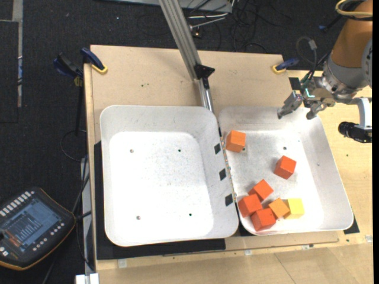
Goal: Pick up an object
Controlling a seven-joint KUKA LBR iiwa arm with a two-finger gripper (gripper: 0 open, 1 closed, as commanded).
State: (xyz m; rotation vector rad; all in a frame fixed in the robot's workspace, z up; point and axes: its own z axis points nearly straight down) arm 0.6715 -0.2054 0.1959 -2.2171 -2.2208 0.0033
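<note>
Looking down on the counter (148, 76), you see two shallow white bins side by side. The left bin (118, 158) fills the middle left of the frame, and the right bin (323, 158) holds all the blocks.

Your arm (352, 40) enters at the upper right, and its claw (299, 108) hangs over the upper edge of the right bin. Both fingers (287, 108) are spread apart, pointing down and toward the lower left, with nothing between them.

One orange cube (236, 141) sits alone near the upper left of the right bin, just beside the wall shared with the left bin, its sides roughly square with the frame. A red-orange cube (285, 166) lies toward the middle of that bin, turned so a corner points toward the bottom of the frame.

In the lower part of the bin a cluster of five blocks (267, 206) lies packed together, neighbours touching or nearly so: three red-orange, one lighter orange, and a yellow block (295, 206) at the right end. These blocks are near-cubes, so you cannot read a clear long axis on any of them.

A pendant (29, 226) with a screen lies at the lower left, off the counter. A metal rail (180, 31) slants down from the top centre toward the gap between the bins.
</note>
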